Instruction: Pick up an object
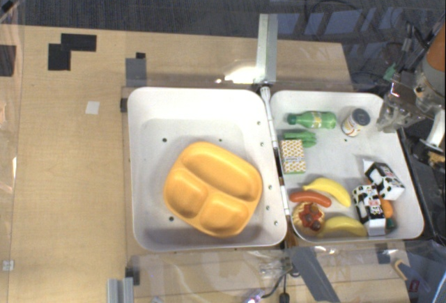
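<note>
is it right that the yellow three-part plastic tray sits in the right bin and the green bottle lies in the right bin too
Not quite. The camera view shows the yellow three-part plastic tray in the left white bin, not the right. The green plastic bottle does lie in the right white bin.

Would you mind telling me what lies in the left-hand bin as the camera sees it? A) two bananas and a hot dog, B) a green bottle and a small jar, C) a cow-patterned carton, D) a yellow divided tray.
D: the yellow divided tray lies by itself in the left bin, while the bananas, bottle, jar and carton are all in the right bin.
</note>
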Controlling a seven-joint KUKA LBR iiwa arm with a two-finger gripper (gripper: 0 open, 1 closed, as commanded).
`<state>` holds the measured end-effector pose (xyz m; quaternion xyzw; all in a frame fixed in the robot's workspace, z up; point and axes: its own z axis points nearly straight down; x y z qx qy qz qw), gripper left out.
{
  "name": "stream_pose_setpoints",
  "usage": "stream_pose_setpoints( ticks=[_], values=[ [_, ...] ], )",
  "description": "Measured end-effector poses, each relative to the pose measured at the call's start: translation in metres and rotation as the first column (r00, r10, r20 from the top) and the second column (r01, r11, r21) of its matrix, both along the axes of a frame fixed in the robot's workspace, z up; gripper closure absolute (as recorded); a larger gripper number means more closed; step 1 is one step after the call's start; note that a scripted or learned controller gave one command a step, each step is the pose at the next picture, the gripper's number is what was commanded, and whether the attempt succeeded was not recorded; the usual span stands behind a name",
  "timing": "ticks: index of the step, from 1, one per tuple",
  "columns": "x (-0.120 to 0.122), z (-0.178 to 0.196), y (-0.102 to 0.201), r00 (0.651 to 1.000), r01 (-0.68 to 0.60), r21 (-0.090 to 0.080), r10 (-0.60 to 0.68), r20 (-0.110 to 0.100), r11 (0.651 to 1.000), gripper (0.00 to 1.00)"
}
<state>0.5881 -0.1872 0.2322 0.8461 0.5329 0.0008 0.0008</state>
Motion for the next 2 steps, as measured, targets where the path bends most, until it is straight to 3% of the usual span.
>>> stream_pose_setpoints(
  ticks=[1, 2],
  values=[
    [-0.024, -0.136, -0.004, 0.957, -0.291, -0.002, 0.291, 0.004, 0.957, 1.0],
    [0.016, 0.034, 0.037, 0.942, -0.335, -0.005, 0.335, 0.006, 0.942, 1.0]
  ],
)
